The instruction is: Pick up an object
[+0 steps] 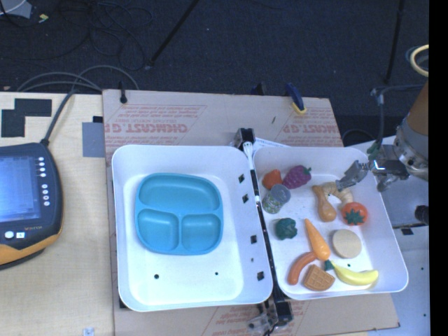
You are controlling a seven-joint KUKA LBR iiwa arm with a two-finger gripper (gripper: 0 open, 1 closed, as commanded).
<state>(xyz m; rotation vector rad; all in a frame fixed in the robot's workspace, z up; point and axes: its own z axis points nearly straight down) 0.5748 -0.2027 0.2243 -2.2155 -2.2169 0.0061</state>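
The right bin [392, 254] holds several toy foods: a purple grape bunch [297, 176], a red-orange pepper [271, 179], a grey can [275, 199], a broccoli [285, 227], a carrot [316, 239], a drumstick [325, 201], a tomato [354, 214], a round beige biscuit [346, 243], a banana [355, 276], a sausage [302, 267] and a waffle [318, 279]. My gripper [365, 180] hangs over the bin's upper right part, just above the drumstick and tomato. It is open, with one fingertip [348, 179] near the drumstick's top and nothing between the fingers.
The left bin [126, 187] holds a blue divided plate [179, 212]. A teach pendant [24, 201] lies on the bench at the far left. Cardboard [210, 121] lies under both bins. Cables run across the dark floor behind.
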